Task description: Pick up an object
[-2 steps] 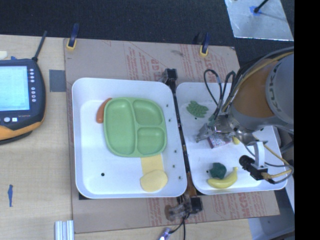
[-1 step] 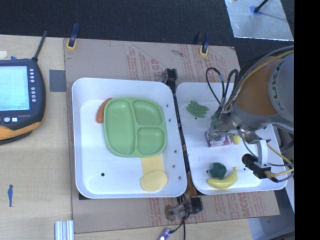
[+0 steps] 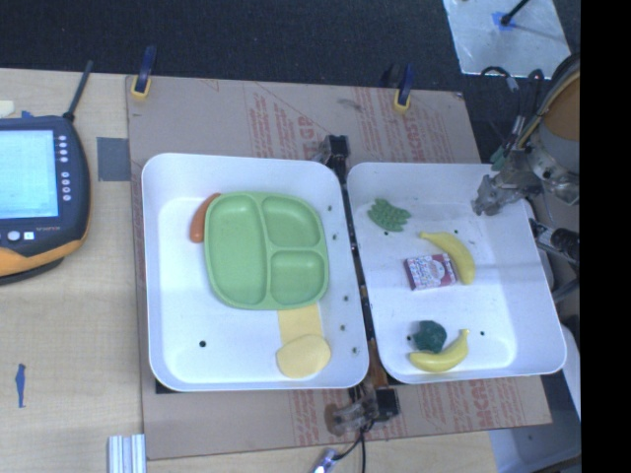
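Up at the right bin's far right corner hangs the gripper; whether it is clenched or released I cannot tell. Below it in that bin lie a leaf, two bananas, a red box and broccoli. A green plate sits in the left bin.

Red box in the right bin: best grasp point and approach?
Judging from this view, come straight down on the red box and close across its shorter width, near the middle. It lies flat, so only its side edges offer grip. A banana sits right against its right side, so fingers may need to wedge in there. The gripper hovers over the bin's upper right.
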Controlling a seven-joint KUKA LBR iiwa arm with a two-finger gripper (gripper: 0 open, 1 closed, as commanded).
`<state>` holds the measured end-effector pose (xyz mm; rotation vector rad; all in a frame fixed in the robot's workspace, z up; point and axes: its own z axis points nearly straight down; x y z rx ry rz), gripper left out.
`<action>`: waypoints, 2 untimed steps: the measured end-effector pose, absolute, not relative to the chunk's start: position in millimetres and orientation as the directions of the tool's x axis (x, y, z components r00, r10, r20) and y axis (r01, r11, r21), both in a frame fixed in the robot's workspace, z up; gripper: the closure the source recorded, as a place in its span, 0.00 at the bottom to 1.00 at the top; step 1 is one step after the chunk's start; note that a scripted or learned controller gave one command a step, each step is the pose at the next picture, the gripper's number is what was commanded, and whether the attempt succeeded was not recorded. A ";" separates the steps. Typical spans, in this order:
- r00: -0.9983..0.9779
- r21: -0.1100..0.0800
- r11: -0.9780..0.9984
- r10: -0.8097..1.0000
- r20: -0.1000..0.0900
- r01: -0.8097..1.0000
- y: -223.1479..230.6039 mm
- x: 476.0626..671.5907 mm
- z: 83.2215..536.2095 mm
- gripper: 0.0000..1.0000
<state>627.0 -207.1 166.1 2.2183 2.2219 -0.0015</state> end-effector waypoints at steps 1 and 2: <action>-0.003 -0.001 0.003 1.000 0.000 1.000 -205.9 626.8 165.2 0.00; -0.005 -0.004 0.005 1.000 0.001 1.000 -160.4 600.7 91.3 0.00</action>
